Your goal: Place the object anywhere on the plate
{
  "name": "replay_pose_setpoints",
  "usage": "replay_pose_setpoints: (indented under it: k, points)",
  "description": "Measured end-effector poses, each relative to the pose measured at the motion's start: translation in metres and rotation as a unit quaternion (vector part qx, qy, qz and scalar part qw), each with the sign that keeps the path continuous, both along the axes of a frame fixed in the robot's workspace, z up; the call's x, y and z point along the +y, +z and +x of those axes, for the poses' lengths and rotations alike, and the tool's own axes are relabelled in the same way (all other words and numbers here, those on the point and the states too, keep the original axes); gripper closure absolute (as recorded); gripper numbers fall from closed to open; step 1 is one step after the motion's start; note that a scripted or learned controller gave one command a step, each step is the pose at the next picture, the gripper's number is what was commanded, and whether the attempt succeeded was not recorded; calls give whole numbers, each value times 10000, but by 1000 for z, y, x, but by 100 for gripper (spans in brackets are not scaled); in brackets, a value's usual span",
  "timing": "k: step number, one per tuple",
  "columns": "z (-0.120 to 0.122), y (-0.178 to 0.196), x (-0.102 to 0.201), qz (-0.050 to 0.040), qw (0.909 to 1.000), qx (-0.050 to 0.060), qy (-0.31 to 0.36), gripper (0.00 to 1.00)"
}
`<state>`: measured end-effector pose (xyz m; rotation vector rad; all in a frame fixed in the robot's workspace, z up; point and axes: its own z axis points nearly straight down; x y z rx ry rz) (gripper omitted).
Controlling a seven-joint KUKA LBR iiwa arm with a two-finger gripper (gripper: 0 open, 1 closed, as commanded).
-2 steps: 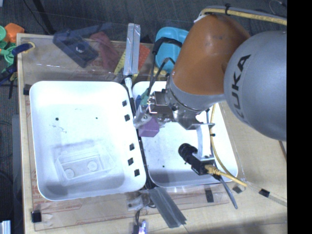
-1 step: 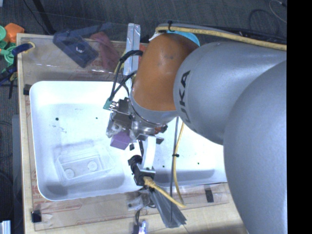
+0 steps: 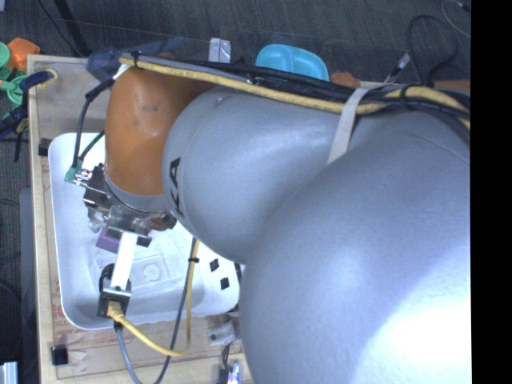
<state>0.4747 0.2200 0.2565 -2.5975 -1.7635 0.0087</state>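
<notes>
The arm's grey body and orange band (image 3: 140, 134) cover most of the view. My gripper (image 3: 120, 226) reaches down into the left white bin (image 3: 64, 214), near its left middle. A small purple piece (image 3: 107, 239) shows right under the wrist hardware, and I cannot tell whether it is held or lying in the bin. On the bin floor just below the gripper there is a faint round white shape (image 3: 152, 274), possibly a plate. A blue dish-like thing (image 3: 292, 59) sits beyond the bins' far edge.
A yellow cable (image 3: 152, 344) and a grey cable loop from the wrist over the bin's near rim. Green and orange toys (image 3: 12, 74) lie off the bench at far left. The wooden bench edge (image 3: 44, 238) runs beside the bin.
</notes>
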Motion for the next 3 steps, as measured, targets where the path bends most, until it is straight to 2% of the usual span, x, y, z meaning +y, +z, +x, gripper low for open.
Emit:
replay_pose_setpoints:
  k: [1,2,3]
  points:
    - [25,67,-111,6,9999,-10,145,100]
    - [40,-58,-50,0,9952,15,980,100]
    - [78,-94,-103,10,9920,18,1264,100]
